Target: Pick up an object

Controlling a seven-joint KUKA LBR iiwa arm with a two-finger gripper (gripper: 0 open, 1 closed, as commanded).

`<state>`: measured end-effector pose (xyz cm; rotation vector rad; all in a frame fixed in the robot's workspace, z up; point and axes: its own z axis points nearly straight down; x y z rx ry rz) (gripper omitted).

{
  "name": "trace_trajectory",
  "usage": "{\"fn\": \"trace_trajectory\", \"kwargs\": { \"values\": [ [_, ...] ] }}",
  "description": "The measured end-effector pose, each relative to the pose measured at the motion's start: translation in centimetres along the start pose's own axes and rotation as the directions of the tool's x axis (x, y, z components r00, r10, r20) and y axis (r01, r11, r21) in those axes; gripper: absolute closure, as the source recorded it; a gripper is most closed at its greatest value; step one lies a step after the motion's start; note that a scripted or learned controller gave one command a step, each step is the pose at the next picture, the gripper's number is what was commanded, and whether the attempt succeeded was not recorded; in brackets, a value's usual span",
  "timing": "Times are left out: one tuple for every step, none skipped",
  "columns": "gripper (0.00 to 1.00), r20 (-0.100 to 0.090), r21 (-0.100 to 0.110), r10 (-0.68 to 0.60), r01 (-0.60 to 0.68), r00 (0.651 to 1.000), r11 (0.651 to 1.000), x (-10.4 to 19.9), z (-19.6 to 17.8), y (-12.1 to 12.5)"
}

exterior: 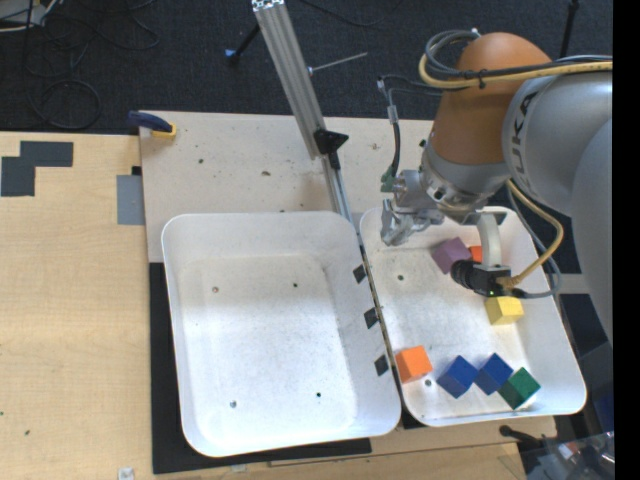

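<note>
My gripper (pixel 396 230) hangs over the far left corner of the right bin (pixel 560 393), with nothing visible between its fingers. The nearest block is a purple one (pixel 449 255), just to its right. A yellow block (pixel 504 309) lies further right. Near the bin's front edge sit an orange block (pixel 412 364), two blue blocks (pixel 458 376) (pixel 493 372) and a green block (pixel 520 386). A small orange-red piece (pixel 476 254) peeks out behind the purple block.
The left bin (pixel 200 268) lies beside the right one, with black clips along their shared wall. A slanted metal rail (pixel 297 83) rises behind the bins. The arm's grey body and orange band (pixel 490 78) overhang the right bin's far side, with a black cable (pixel 480 278) looping down.
</note>
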<state>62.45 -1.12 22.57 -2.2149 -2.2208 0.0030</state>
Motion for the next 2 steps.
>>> {"fn": "trace_trajectory", "kwargs": {
  "values": [
    [1.0, 0.0, 0.001, 0.0, 0.0, 1.0, 1.0, 4.2, 0.8, -2.1],
    [1.0, 0.0, 0.002, -0.001, 0.001, 1.0, 1.0, 9.5, 0.9, -4.6]
  ]
}}
